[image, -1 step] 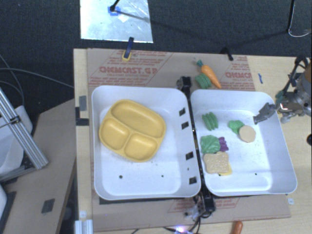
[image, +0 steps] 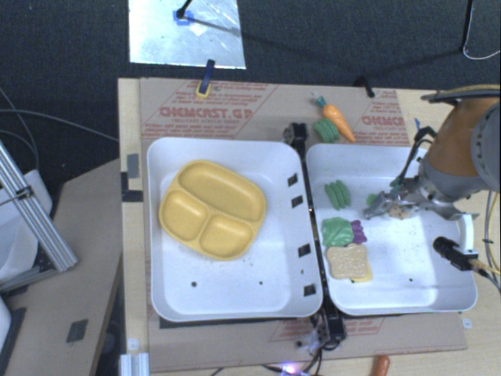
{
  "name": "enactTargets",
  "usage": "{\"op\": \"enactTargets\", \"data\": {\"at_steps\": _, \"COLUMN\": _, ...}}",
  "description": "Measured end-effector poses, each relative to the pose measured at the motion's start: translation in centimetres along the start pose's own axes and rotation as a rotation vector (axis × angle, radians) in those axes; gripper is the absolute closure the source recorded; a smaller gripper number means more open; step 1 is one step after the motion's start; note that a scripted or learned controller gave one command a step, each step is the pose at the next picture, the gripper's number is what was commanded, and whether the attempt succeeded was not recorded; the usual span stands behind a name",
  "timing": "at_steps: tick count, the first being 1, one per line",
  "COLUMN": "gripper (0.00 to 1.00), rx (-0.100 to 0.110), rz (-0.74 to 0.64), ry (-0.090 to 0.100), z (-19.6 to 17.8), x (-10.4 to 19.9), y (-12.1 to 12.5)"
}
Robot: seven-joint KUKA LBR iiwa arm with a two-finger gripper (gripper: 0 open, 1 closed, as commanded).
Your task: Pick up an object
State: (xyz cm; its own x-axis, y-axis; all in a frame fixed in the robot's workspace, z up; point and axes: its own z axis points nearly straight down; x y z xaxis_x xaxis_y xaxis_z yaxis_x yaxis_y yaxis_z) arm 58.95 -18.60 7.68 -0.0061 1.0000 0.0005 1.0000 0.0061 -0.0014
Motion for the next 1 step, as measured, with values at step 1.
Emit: {"op": "enactTargets", "data": {"at_steps": 1, "gripper": 0.0, "rx": -0.013, "rz": -0.009, "ry": 0.004, "z": -11.43, "x": 11.47, "y": -1.26}}
